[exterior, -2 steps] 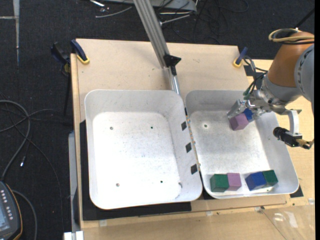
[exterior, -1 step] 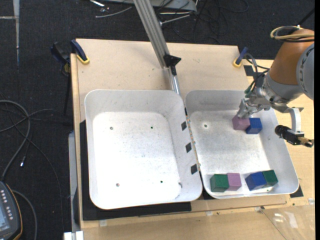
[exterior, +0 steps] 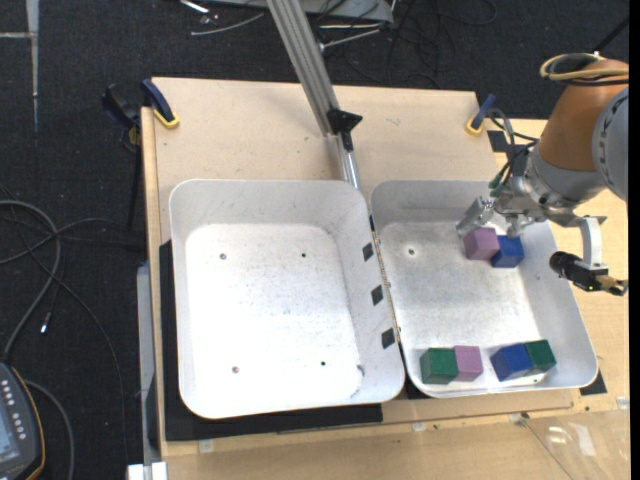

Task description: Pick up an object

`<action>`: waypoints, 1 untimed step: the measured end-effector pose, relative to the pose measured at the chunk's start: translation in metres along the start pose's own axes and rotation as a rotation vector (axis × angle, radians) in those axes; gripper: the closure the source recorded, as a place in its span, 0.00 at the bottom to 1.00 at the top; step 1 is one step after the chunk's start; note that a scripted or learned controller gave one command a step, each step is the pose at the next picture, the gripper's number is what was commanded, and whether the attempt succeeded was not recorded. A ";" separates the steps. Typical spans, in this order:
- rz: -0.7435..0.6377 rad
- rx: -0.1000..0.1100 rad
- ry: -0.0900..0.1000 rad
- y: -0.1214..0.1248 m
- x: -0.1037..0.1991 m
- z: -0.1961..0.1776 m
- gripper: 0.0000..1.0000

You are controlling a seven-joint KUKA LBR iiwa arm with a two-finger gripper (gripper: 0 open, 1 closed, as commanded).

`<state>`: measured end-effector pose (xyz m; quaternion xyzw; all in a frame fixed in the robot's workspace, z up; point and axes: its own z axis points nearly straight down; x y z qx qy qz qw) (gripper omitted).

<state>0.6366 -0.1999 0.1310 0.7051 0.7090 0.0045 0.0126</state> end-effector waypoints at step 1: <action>-0.002 -0.003 -0.001 0.001 0.000 -0.011 1.00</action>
